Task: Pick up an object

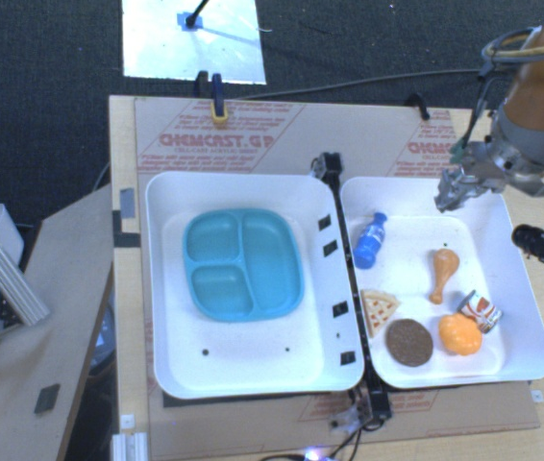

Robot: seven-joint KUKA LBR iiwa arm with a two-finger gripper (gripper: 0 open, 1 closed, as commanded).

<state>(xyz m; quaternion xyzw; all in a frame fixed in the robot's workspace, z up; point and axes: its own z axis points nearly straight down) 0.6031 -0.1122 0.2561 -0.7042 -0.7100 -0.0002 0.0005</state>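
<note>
In the right-hand shallow white bin (517, 286) lie six small toys. A small blue plastic bottle (370, 240) lies on its side near the bin's left wall, cap toward the far edge. A tan toy chicken drumstick (442, 273) lies near the middle. Along the near edge sit a pizza slice (380, 310), a round brown patty (409, 342), an orange toy fruit (460, 335) and, touching it, a small red-and-white can (481, 311).

Arm (541, 75) cut off at right edge; fingers (453, 192) blurred.
</note>
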